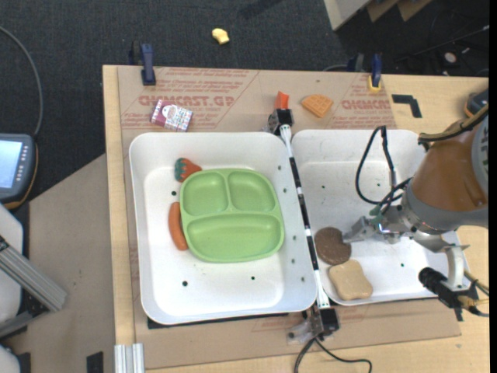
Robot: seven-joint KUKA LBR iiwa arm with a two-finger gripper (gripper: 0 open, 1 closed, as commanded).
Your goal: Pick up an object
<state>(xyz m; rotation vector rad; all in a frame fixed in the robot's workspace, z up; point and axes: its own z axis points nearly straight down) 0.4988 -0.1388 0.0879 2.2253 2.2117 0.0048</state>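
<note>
Brown round cookie lies flat in right bin near its left wall, just left of gripper reaching in from the right; can't tell the tool's state; bread slice just below it.

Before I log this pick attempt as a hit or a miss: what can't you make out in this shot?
- Gripper: small and blurred beside the brown round piece; grip unreadable.
- Orange piece: partly tucked under the green divided plate; full shape hidden.
- Red-and-green piece: partly behind the plate's corner.
- Arm: cut off by the right edge.
- Pink packet: print too small.
</note>
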